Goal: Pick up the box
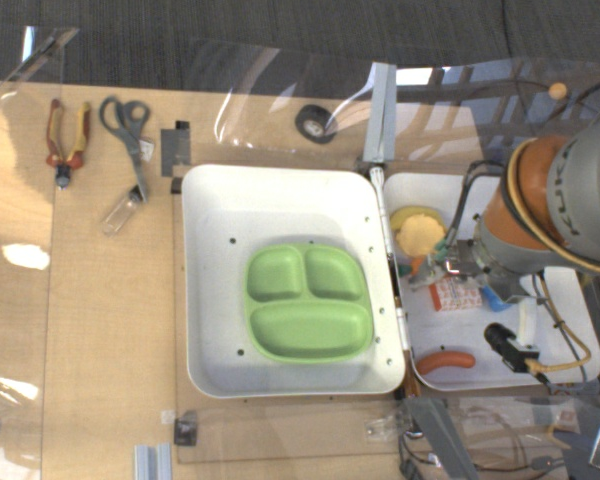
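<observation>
The box [458, 295], small and white with red print, lies flat in the middle of the right bin [570, 368]. My gripper [442, 266] hangs low over the bin, just above and to the left of the box, close to its upper edge. The grey arm with its orange band [528, 203] comes in from the right and hides the bin's upper right part. Nothing shows between gripper and box that tells of a hold.
A yellow round thing [418, 230] sits at the right bin's top left, a red sausage [445, 362] near its front, a small blue thing [491, 296] right of the box. The left bin [210, 268] holds a green divided plate [307, 301]. Pliers, scissors and tape lie on the bench behind.
</observation>
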You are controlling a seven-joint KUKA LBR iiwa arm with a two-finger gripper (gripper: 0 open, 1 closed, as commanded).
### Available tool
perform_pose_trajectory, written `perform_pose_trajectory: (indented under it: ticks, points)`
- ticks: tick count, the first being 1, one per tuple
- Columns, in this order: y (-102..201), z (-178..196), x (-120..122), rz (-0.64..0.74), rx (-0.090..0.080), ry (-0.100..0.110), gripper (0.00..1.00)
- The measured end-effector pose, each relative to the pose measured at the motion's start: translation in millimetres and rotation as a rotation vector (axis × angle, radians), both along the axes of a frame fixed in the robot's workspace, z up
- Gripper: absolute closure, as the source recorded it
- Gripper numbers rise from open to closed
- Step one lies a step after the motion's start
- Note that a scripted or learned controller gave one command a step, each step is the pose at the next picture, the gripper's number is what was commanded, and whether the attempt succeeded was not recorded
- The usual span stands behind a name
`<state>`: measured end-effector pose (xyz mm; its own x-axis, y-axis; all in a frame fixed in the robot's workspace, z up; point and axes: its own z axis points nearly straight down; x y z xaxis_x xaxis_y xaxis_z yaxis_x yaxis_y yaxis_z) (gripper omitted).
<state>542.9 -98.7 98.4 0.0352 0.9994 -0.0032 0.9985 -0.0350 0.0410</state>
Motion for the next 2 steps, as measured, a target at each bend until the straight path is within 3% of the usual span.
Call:
perform_pose_trajectory:
  ticks: [1, 2]
  points:
    - [-0.8, 12.1, 2.4, 0.002, -0.003, -0.007, 1.00]
    - [-0.9, 11.6, 2.0, 0.002, -0.003, -0.005, 0.00]
